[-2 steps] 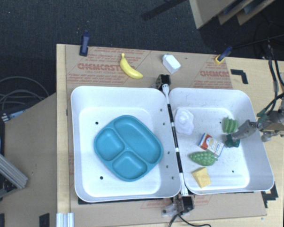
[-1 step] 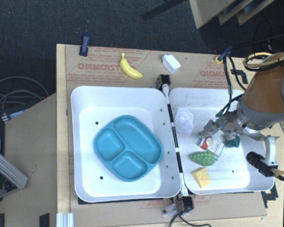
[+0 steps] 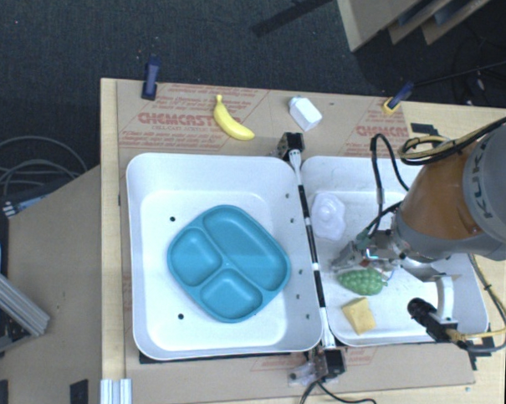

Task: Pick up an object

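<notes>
In the right bin (image 3: 355,172) lie a green bumpy object (image 3: 362,282), a yellow block (image 3: 358,315) near the front wall, and a clear plastic cup (image 3: 327,214) by the left wall. My gripper (image 3: 359,258) reaches down from the right and sits just above and against the green object's top left. Its metal fingers (image 3: 348,256) point left, but the wrist hides how they stand. The left bin (image 3: 154,176) holds a blue divided plate (image 3: 227,261).
Behind the bins, on the cardboard bench top, lie a yellow banana (image 3: 230,121) and a small white block (image 3: 305,113). A black cable (image 3: 380,173) loops over the right bin's back. The arm's grey and orange body (image 3: 449,205) covers the right bin's right side.
</notes>
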### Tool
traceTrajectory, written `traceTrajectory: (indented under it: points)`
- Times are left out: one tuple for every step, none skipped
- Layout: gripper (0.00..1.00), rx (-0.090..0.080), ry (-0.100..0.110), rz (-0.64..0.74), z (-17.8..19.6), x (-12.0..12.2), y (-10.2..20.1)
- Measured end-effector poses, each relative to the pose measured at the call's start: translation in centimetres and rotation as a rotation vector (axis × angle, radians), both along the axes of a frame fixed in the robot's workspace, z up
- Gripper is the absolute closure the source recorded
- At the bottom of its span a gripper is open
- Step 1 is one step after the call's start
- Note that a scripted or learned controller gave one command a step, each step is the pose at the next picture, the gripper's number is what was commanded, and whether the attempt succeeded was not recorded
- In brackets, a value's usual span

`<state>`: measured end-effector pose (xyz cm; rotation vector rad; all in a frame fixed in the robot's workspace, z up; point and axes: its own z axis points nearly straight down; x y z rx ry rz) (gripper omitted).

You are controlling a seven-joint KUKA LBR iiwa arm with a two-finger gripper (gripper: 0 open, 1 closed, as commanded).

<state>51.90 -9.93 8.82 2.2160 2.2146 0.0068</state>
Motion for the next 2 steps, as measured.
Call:
traceTrajectory:
  points:
    - [0.00,-0.002,-0.008,0.002,0.1,-0.9,0.1]
    - [0.00,0.000,0.003,-0.001,0.0,0.6,0.0]
